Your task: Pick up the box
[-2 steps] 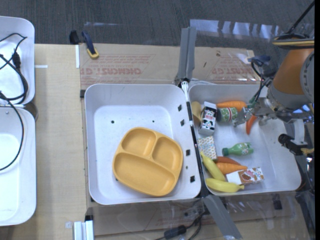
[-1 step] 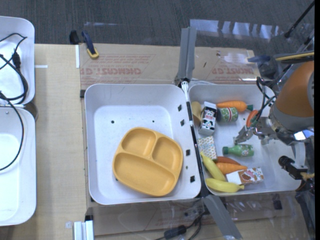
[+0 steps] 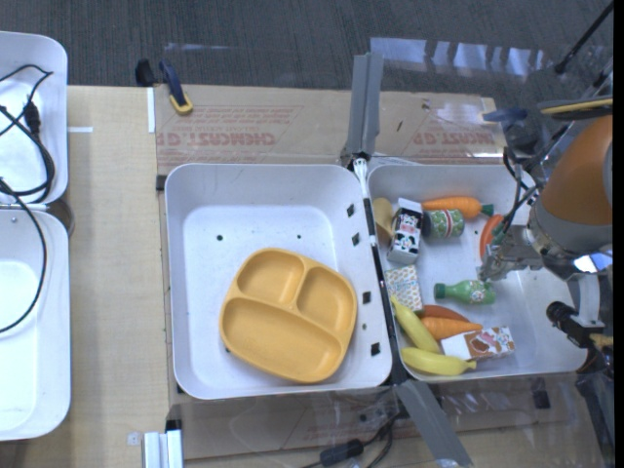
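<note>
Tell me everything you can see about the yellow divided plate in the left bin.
The yellow divided plate looks like matte plastic, with rounded corners and a raised rim. Ridges split it into three compartments: one large along the lower side, two smaller above. It lies flat, right side up, turned at a slant, on the floor of the left bin, towards its lower right. Nothing lies in it, and nothing else touches it.

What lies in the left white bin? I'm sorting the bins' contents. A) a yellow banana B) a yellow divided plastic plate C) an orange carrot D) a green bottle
B: the yellow divided plastic plate lies alone in the left white bin; the food items sit in the right white bin.
</note>
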Robot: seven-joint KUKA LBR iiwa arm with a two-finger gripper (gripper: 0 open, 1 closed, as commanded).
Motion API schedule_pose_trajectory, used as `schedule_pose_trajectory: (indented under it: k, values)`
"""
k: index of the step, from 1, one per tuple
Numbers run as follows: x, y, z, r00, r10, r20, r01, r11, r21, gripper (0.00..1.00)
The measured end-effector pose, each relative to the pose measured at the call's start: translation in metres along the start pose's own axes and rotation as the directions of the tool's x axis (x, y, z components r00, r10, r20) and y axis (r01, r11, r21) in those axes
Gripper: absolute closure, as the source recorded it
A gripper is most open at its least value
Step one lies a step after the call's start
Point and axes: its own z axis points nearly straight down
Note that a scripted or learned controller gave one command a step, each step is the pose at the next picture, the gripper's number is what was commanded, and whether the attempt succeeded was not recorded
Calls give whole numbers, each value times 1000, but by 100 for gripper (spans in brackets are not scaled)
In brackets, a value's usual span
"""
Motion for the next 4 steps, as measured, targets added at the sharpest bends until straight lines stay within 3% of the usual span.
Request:
schedule_pose_trajectory:
  k: [1,2,3,4]
  values:
    - [-4,45,8,985,-175,2,175,985,-3,100]
    - [-4,45,8,985,-175,1,175,985,-2,0]
    - [-4,91,4,1000,-3,-4,3,1000,2,0]
    - [-15,109,10,999,40,-29,-38,998,55,0]
